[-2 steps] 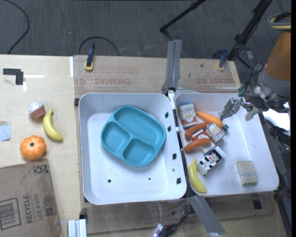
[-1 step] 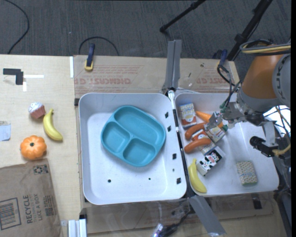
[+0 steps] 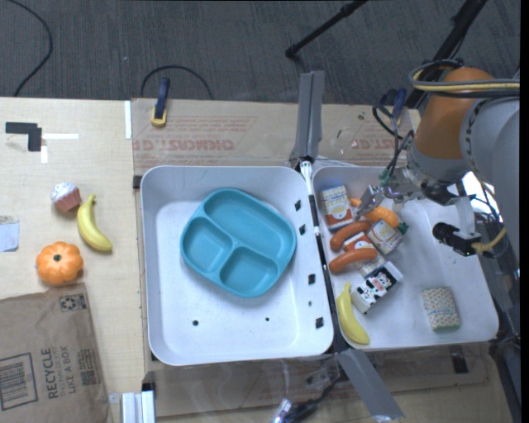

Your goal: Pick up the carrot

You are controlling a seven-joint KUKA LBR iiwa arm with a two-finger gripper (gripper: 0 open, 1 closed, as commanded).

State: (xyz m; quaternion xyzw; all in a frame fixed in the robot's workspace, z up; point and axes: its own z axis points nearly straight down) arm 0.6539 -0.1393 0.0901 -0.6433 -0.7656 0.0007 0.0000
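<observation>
Reaching into the right bin (image 3: 463,330) from its far right corner, the gripper (image 3: 374,198) hangs just above the carrot (image 3: 383,216), whether spread or pinched I cannot tell; the carrot lies near the bin's far edge, beside two sausages (image 3: 350,248) and a juice carton (image 3: 335,203)

Looked like a robotics lab: KUKA arm (image 3: 463,124) w/ loose cabling, two white bins (image 3: 157,273) on a cardboard-covered bench (image 3: 223,132), toy food props, black stand legs (image 3: 331,25) on grey carpet.
</observation>
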